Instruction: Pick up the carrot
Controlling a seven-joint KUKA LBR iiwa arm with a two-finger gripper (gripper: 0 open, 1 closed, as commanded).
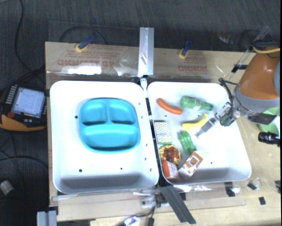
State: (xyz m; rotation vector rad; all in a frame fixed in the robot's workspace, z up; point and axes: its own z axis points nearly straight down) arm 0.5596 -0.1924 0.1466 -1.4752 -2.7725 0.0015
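**Carrot pick: claw over right bin, carrot not yet reached**

Camera view, looking down at a slant on both bins. My arm (256, 81) enters from the right, orange band uppermost, wrist bent down over the right bin (235, 166). My claw (203, 127) points down and to the left, its tip just beside the yellow banana (194, 124). At this size the tip is a thin grey blur; I cannot tell how far apart it stands, and I see nothing gripped in it.

The carrot (170, 106) lies on its side near the top left corner of the right bin, long axis running left to lower right, close to the divider wall. It is apart from my claw, with the banana between us. A green bottle (195, 103) lies just to the carrot's right, close to its tip.

Other items sit lower along the left side of this bin: a checked packet (162, 132), a green vegetable (186, 141), a small carton (190, 164) and a red-and-yellow pack (169, 153). They crowd the divider, probably where the bin floor lets loose things slide.

The left bin (65, 173) holds a blue divided tray (108, 125), well away from the work.

Judgement: approach stage only. The next move needs a shift up and left, clearing the bottle, and a grip across the carrot's narrow width.
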